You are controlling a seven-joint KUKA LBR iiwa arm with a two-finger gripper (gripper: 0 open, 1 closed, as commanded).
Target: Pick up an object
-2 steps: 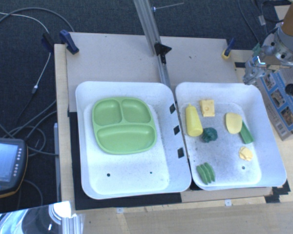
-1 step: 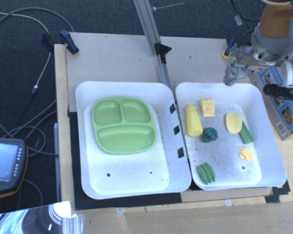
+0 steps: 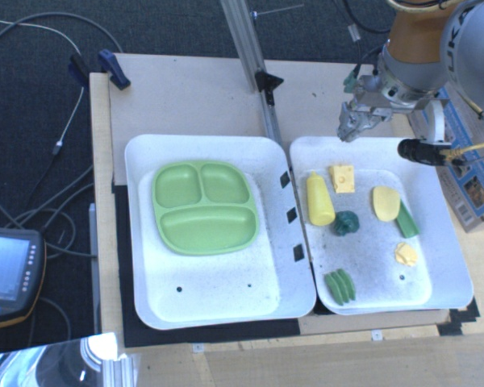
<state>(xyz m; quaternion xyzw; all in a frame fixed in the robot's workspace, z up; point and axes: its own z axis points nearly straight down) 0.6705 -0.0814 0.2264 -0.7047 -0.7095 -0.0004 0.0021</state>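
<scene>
The right white bin holds several toy foods. A yellow cylinder lies at its left, with a yellow cheese wedge just behind it and a dark green broccoli piece beside it. Further right are a pale yellow oval piece, a green stick and a small yellow lump. A ridged green piece lies near the front. My gripper hangs above the bin's back left edge, behind the cheese wedge, with nothing visibly in it.
The left white bin holds a green divided plate. A slanted metal post rises between the bins at the back. Black clips sit along the seam between the bins. Cables and a screen lie left of the bench.
</scene>
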